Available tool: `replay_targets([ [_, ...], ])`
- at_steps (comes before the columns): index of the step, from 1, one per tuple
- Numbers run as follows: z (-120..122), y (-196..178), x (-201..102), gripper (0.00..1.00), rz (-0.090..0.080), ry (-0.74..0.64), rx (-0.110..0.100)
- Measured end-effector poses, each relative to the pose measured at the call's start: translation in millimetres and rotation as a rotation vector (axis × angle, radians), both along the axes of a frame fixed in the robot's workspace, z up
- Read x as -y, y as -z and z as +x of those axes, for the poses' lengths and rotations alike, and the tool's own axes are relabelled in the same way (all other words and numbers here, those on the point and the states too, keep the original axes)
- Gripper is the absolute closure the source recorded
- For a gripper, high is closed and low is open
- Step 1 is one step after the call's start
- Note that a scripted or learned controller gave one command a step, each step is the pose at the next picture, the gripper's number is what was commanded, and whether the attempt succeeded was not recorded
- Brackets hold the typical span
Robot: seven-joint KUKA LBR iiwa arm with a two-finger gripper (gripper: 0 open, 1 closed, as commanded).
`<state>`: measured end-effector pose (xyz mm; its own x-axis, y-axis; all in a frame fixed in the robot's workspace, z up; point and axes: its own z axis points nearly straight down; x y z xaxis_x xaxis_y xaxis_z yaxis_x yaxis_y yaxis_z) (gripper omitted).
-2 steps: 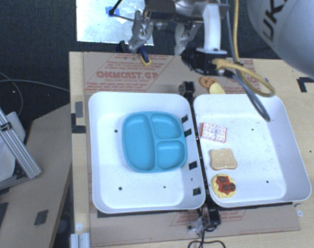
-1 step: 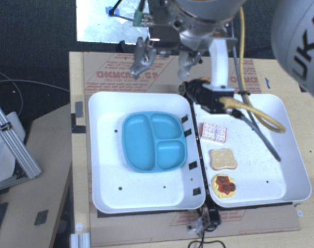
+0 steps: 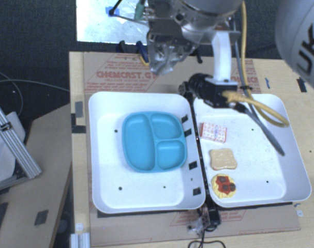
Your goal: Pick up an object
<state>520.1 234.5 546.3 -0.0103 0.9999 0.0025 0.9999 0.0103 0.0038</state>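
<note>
My gripper [image 3: 163,65] hangs high above the back edge of the left bin [image 3: 102,154], close to the camera and blurred. Nothing shows between its fingers. A blue divided plate [image 3: 154,141] lies in the middle of the left bin. In the right bin [image 3: 281,159] three small items lie near the divider: a pink-and-white checked wafer [image 3: 213,132], a slice of toast [image 3: 223,159] below it, and a round yellow piece with red topping [image 3: 224,186] at the front.
A black fixture [image 3: 208,91] with a yellow hose [image 3: 265,110] and a grey rod [image 3: 268,133] reaches over the back of the right bin. The cardboard sheet [image 3: 115,71] lies under both bins. An aluminium frame [image 3: 12,149] stands at the left.
</note>
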Motion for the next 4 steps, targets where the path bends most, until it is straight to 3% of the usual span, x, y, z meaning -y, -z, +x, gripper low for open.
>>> replay_targets([
  [1,-34.7,23.5,0.5,1.00,-0.002,0.005,-0.005],
  [2,-20.5,178.8,20.8,1.00,-0.008,0.013,-0.013],
  [3,-19.7,159.9,18.8,1.00,0.000,0.008,0.000],
  [4,-34.6,228.4,-0.9,1.00,-0.004,0.006,-0.008],
])
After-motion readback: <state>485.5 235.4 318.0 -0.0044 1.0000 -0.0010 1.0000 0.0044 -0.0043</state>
